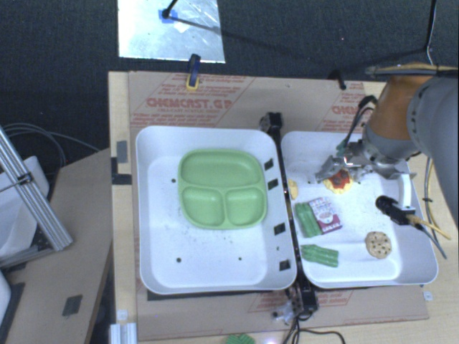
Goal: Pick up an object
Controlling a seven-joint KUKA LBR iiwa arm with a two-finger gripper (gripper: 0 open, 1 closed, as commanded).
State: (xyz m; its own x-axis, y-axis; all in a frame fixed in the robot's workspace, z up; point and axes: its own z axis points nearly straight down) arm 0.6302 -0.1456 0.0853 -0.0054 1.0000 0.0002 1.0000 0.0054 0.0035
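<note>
Two white bins sit side by side: the left bin (pixel 154 213) bears a green divided plate (pixel 221 188), the right bin (pixel 419 260) a green packet (pixel 318 216), a cookie (pixel 378 244) and a red-yellow toy (pixel 338 182). Directly over that toy hangs the gripper (pixel 343 165); whether it clasps anything I cannot tell. A straight descent centred on the toy, clear of the packet, would probably serve best.

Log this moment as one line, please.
tool: low in right bin, over red-yellow toy | grip: unclear | green tray: left bin
</note>
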